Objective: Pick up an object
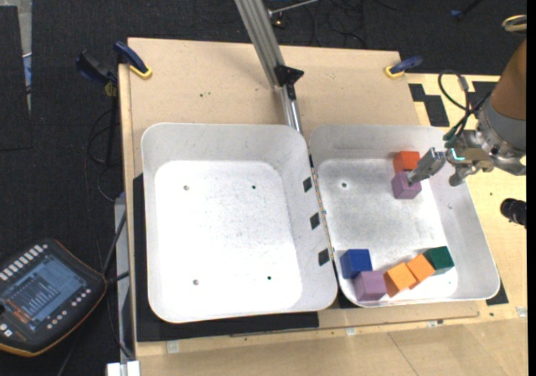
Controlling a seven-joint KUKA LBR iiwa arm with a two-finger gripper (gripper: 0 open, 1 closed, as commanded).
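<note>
Several small cubes lie in the right bin (469, 224). An orange cube (407, 160) and a purple cube (406, 187) sit touching near the bin's upper right. Along the front edge a blue cube (356, 262), a second purple cube (371, 285), two orange cubes (401, 276) and a green cube (439, 260) form a row. My gripper (442, 172) hovers open at the right side of this bin, just right of the upper orange and purple cubes. One finger (426, 167) reaches toward them, and nothing is between the fingers.
The left bin (167, 198) lies beside the right one, joined at a black-clipped seam. A metal pole (255, 14) slants down to the bins' back edge. A teach pendant (42, 295) rests at the lower left, off the bench.
</note>
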